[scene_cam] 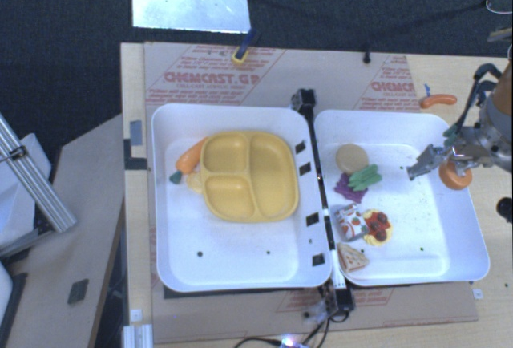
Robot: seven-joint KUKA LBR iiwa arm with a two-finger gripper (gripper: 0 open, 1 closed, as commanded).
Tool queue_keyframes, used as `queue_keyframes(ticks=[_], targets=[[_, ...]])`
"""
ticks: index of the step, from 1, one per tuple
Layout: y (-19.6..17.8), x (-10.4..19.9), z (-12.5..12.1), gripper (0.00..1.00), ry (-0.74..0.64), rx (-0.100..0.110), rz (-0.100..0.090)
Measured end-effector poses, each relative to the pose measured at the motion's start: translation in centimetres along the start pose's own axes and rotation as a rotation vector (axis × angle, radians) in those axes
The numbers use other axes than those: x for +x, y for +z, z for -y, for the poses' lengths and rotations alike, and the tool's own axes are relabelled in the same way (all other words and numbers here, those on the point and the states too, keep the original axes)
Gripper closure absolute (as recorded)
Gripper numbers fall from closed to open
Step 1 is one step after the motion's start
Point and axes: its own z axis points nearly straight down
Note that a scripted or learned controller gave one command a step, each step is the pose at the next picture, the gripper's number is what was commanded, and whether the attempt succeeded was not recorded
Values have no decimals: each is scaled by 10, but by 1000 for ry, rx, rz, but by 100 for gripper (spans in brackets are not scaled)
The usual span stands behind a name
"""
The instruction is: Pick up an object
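My gripper (420,166) hangs over the right part of the right bin (465,258), pointing left, with an orange piece (455,176) just behind it. Nothing shows at its tip. To its left, in the same bin, lie a tan round cookie (351,157), a green toy (365,176) on a purple one (346,188), a small red-and-white carton (347,222), a yellow-and-red pizza piece (377,227) and a sandwich wedge (351,258). The gripper is clear of them all.
The left bin (172,258) holds a yellow divided plate (244,176) and a toy carrot (189,156) at its left rim. A black divider (314,178) runs between the bins. An orange toy (438,101) lies on the bench behind the right bin.
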Motion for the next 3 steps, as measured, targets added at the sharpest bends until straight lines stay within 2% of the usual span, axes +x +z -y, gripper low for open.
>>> queue_keyframes(ticks=[1,2,3], targets=[[-6,0,-2,0,-3,-11,3],[57,1,-1,0,-1,-6,1],[99,3,-3,0,-1,-7,1]])
